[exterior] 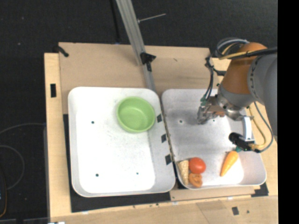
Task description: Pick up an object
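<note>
The gripper [203,115] hangs over the right bin [187,107], near its top. I cannot tell how it is set. An orange carrot [228,163], a red tomato [197,165] and a piece of bread [183,170] lie at the bin's bottom. A green bowl [136,115] sits in the left bin [93,143].

A tan wooden bench [103,69] sits on dark black floor [28,22]; a metal pole [133,29] slants above.

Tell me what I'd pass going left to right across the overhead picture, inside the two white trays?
Green bowl → bread piece → tomato → tool → carrot.
</note>
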Controlling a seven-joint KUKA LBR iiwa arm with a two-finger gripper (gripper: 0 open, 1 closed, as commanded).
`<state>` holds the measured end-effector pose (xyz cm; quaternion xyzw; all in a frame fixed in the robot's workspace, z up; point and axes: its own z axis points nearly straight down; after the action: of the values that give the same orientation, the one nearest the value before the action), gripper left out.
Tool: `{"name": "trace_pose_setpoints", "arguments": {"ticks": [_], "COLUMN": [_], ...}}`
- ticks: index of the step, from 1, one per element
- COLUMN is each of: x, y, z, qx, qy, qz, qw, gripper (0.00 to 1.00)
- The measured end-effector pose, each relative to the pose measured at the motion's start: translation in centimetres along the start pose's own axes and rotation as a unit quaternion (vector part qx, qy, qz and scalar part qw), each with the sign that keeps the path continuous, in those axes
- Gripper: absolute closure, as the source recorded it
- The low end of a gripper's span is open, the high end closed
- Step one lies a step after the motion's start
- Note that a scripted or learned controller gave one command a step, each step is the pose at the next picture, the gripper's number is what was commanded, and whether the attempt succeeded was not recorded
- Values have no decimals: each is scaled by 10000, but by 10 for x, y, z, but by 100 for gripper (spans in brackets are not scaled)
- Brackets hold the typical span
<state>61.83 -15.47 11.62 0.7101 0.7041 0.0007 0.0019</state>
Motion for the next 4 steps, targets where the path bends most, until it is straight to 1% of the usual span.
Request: {"name": "trace_pose_setpoints", "arguments": {"ticks": [1,2,3,4], "x": [6,5,65,117], "y": [-5,-3,-4,0], "z": [-56,-106,-116,-119], "qx": [-11,-17,7,3], "qy": [4,-1,18,14], "qz": [-37,-54,-84,-81], "qw": [10000,10000,10000,10000], "gripper": [100,100,100,100]}}
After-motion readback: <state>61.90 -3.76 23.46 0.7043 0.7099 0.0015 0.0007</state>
